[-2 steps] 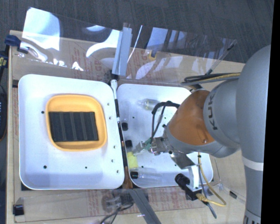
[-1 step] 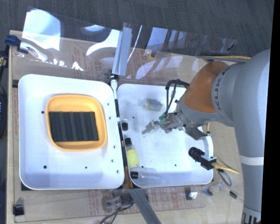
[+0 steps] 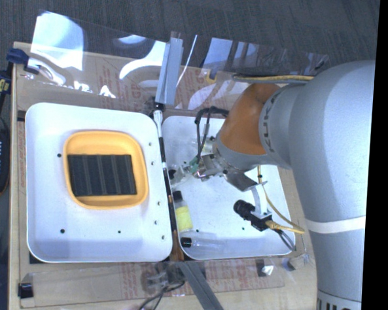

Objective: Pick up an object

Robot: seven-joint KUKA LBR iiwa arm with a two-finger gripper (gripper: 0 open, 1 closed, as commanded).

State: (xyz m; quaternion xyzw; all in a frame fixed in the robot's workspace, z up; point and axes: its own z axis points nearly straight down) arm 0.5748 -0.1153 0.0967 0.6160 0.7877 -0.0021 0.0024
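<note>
Grey and bulky, the arm [image 3: 331, 159] fills the right side of the view closest to the lens, its orange band [image 3: 245, 125] sitting just above the wrist. It reaches down into the right bin [image 3: 267, 244], and the pincer [image 3: 203, 170] hangs low near that bin's upper left part; whether it is apart or together I cannot tell, since the wrist hides it.

Both bins rest side by side on the table [image 3: 94, 279]. Well to the left of the pincer lies the left bin [image 3: 45, 227], carrying a yellow tray [image 3: 103, 142] with a dark ribbed insert [image 3: 104, 175].

Just below the pincer and slightly left, against the right bin's left wall, lies a small yellow object [image 3: 183, 217]. Farther below, along the near wall, is a clear tube-like object [image 3: 208, 244]. Below and to the right of the pincer a black fitting [image 3: 246, 211] hangs with a yellow cable [image 3: 283, 223] running off to the right.
</note>
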